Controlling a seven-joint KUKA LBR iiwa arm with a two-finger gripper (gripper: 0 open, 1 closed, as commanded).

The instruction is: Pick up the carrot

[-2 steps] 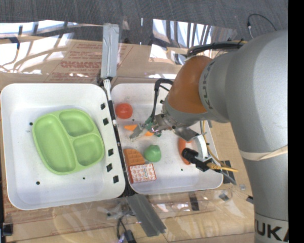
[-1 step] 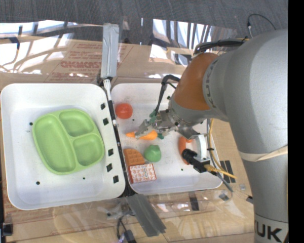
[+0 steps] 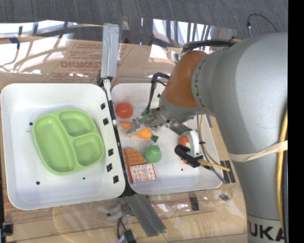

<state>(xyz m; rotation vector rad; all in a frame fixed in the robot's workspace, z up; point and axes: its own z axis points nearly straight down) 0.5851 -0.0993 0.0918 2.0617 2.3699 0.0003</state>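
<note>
Tool (image 3: 148,120) is low in the bin (image 3: 164,186) nearer the arm, directly above the carrot (image 3: 144,133). The wrist hides its tips, so you cannot tell whether it is released or clenched, or whether it touches the carrot. No grasp confirmed.

Carrot: orange, lying flat on the bin floor, about midway along the bin. It is closer to the edge shared with the other bin (image 3: 10,151) than to the arm-side edge. Its long axis seems to run across the bin, toward that shared edge.

Neighbours:
- Red round piece (image 3: 124,109): near, toward the far edge, apart from the carrot.
- Green piece (image 3: 152,153): just beside the carrot, toward the near edge.
- Brown waffle piece (image 3: 133,157) and printed card (image 3: 142,173): on toward the near corner by the shared edge.
- Green divided plate (image 3: 66,140): in the other bin, well apart.

Step in hand, as judged: closing on the carrot.
- Span its short width, not its length.
- Centre on the thick middle so it cannot pivot out.
- Descend straight, so the green piece is neither nudged nor caught.
- Close at floor level, lift straight up, and log a pick only if orange shows in the tool.
</note>
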